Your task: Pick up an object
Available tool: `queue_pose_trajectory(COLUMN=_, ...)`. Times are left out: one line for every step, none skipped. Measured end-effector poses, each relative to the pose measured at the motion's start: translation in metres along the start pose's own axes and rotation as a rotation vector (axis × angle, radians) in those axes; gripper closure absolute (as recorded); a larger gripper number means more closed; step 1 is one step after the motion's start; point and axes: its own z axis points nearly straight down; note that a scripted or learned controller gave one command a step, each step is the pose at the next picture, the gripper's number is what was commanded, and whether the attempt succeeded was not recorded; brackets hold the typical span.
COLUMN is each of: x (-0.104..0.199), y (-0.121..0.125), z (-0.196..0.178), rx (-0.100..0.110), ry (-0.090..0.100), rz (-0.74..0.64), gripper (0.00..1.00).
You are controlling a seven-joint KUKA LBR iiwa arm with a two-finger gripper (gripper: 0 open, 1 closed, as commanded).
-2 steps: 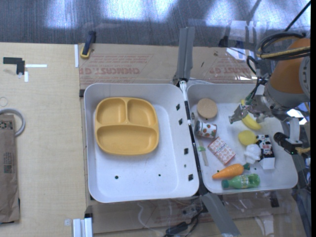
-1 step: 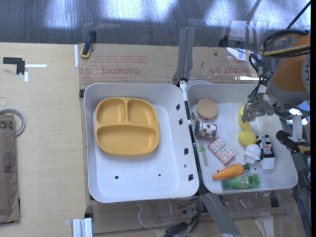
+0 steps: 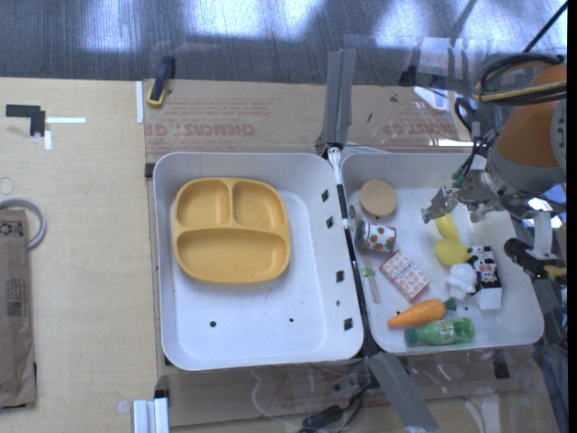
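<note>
The bench [image 3: 81, 242] carries two shallow white bins side by side, the left bin [image 3: 252, 332] and the right bin [image 3: 518, 327]. A brown paper bag [image 3: 15, 305] lies at its left edge, and a flat cardboard sheet [image 3: 234, 115] sits behind the bins.

We are looking at a robotics lab: white bins [image 3: 261, 354] on a cardboard-lined bench [image 3: 72, 242] (cables [image 3: 505, 66] trailing nearby).

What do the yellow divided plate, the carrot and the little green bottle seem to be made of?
The yellow divided plate looks like moulded plastic: one even colour, rounded ridges, a dull sheen. The carrot seems a toy, plastic or rubber by its smooth, uniform orange; which one is unclear. The green bottle looks like glossy plastic with a printed label, though it is small in the picture.
</note>
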Motion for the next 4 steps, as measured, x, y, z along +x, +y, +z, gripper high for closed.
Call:
queue_pose_trajectory(x=0.016, y=-0.01, z=0.028, rx=0.02, ry=0.01, rz=-0.018, gripper=0.0)
queue_pose_trajectory(x=0.015, y=-0.009, z=0.019, rx=0.02, ry=0.009, rz=-0.016, gripper=1.0)
queue_pose_trajectory(x=0.052, y=0.06, z=-0.074, rx=0.023, ry=0.01, rz=-0.039, gripper=1.0)
queue_pose_trajectory(x=-0.011, y=0.063, z=-0.133, rx=0.018, ry=0.009, rz=-0.064, gripper=1.0)
